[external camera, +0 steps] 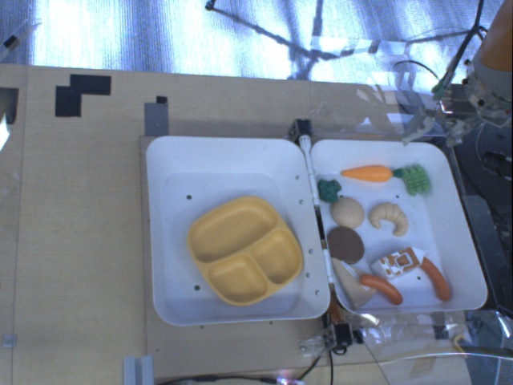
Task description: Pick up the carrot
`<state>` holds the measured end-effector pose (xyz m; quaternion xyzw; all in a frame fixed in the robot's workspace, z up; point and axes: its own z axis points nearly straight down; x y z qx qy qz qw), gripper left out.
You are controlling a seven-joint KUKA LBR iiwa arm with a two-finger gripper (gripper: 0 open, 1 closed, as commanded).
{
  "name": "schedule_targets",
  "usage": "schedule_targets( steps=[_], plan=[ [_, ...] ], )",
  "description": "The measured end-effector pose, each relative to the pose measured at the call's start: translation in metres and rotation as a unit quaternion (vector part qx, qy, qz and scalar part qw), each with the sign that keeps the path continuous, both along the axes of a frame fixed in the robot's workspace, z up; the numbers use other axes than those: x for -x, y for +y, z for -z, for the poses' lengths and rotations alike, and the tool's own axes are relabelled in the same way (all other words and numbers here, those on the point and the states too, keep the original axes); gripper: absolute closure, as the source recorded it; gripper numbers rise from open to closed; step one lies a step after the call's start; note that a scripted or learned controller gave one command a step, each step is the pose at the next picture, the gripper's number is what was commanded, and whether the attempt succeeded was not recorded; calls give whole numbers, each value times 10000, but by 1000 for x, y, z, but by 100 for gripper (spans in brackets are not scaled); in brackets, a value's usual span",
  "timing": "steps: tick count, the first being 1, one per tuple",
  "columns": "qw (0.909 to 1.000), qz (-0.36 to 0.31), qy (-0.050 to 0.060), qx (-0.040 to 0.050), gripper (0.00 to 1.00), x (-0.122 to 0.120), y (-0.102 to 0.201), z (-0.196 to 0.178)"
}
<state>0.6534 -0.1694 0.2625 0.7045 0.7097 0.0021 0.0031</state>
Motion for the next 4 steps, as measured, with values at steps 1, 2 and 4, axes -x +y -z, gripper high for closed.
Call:
schedule_targets(
  steps=[1,2,4],
  plan=[
    [9982,594,-54,0,0,-20,34,152],
    [9959,904,4,-8,0,16,38,175],
    [9885,1486,223,-156,0,-14,-12,179]
  ],
)
